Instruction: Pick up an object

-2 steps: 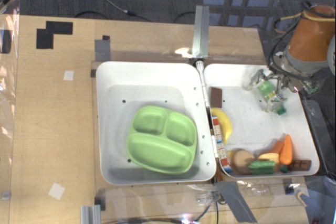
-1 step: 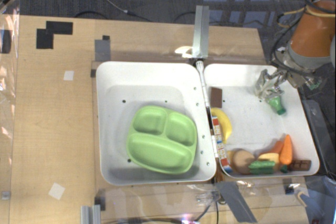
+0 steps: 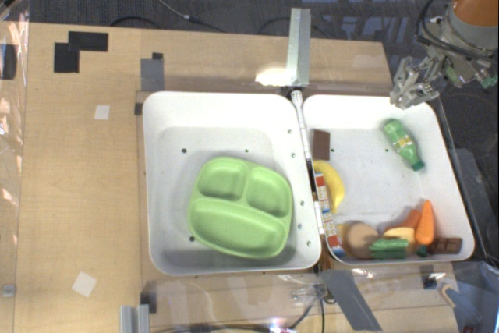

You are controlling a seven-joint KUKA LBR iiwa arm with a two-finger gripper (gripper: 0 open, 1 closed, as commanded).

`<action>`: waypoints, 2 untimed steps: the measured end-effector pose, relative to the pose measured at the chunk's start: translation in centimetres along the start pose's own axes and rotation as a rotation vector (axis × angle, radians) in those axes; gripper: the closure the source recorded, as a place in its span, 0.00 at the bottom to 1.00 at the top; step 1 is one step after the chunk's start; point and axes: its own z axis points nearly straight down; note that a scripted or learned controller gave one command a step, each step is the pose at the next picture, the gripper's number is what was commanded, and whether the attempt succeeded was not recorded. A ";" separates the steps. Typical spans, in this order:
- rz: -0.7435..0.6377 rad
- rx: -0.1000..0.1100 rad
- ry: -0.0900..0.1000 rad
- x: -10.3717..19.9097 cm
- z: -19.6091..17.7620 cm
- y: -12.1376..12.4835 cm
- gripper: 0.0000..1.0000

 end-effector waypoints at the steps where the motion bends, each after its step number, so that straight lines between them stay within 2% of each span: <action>1: 0.194 -0.007 0.012 0.7 -4.8 -0.9 1.00; 2: 0.192 -0.003 0.001 0.4 -6.1 -0.9 1.00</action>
